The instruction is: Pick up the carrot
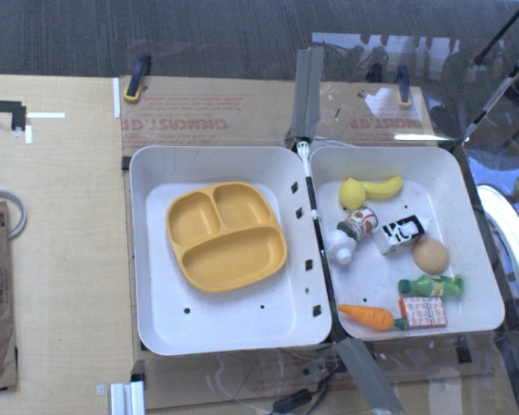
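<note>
The orange carrot [367, 316] lies on its side near the front edge of the right bin [467, 188], its green stem end pointing right toward a small red carton [424, 313]. Nothing touches or covers the carrot.
The right bin also holds a yellow banana [382, 186], a lemon [352, 194], a small bottle [349, 233], a white box [400, 233], a tan ball [431, 256] and a green bottle [431, 286]. In the left bin [156, 318] rests a yellow divided plate [227, 235].
</note>
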`<action>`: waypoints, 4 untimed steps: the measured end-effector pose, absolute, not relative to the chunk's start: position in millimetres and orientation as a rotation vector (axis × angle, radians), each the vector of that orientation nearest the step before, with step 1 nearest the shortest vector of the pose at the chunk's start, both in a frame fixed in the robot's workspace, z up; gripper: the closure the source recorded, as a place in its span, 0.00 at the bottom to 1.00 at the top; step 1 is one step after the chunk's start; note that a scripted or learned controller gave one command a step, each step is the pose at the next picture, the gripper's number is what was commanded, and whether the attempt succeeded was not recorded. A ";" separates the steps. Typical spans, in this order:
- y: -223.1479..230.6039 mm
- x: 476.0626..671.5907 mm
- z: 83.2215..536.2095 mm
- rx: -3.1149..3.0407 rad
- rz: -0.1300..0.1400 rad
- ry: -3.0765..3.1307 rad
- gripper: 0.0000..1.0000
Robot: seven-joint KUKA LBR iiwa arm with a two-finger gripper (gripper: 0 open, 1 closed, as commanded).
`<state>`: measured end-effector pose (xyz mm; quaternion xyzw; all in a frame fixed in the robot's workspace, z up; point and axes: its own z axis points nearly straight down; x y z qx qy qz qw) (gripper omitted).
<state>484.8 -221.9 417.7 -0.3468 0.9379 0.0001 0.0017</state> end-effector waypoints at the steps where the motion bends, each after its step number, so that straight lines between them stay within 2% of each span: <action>1: -221.2 511.0 324.9 -1.938 0.003 2.469 0.00; 2: -221.9 479.2 430.4 -1.459 0.000 2.778 0.00; 3: -221.7 481.3 439.1 -1.454 0.000 2.777 1.00; 4: -221.7 481.3 438.9 -1.455 0.001 2.777 0.00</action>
